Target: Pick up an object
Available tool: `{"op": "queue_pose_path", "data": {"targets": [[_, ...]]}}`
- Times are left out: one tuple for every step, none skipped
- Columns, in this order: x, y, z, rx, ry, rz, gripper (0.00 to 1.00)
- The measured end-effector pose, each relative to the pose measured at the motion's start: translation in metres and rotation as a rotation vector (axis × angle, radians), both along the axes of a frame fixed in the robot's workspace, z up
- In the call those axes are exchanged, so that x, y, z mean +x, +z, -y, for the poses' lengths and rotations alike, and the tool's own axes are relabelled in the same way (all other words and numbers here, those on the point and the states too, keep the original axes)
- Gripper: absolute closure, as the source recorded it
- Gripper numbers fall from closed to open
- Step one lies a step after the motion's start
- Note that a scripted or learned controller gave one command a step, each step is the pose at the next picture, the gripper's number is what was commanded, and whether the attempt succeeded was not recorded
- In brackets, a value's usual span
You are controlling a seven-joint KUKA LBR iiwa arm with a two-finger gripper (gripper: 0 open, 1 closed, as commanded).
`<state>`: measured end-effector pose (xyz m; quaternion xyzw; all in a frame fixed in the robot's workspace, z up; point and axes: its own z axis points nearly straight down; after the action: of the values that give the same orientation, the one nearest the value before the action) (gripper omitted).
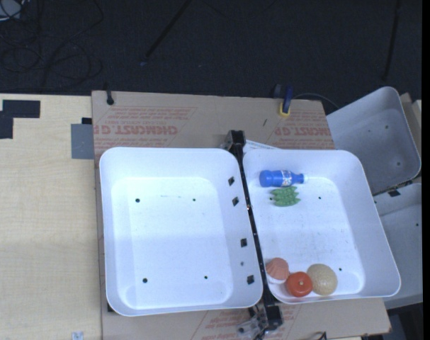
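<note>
Right bin (356,190) holding five objects: a blue bottle (280,178) and green sprig (285,197) near its far edge; a pink piece (277,268), red ball (298,284) and tan ball (322,279) crowded in its near corner. Gripper state: cannot tell. The bottle, lying apart, probably offers the cleanest grasp, taken across its narrow width.

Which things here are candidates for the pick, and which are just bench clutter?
For the pick, all in the right bin:
blue bottle
green toy
pink ball
red ball
tan ball

Lying about:
left bin
cardboard sheet
blue-and-yellow clamp
</note>
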<state>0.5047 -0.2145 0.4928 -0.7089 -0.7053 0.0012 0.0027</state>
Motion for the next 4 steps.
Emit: {"op": "queue_pose_path", "data": {"targets": [[0.0719, 0.0394, -0.0012, -0.005, 0.008, 0.008, 1.00], [0.0691, 0.0377, -0.0010, -0.002, 0.006, 0.003, 0.00], [0.0697, 0.0475, -0.0012, -0.002, 0.008, 0.002, 1.00], [0.0697, 0.0471, -0.0013, -0.002, 0.008, 0.001, 0.00]]}}
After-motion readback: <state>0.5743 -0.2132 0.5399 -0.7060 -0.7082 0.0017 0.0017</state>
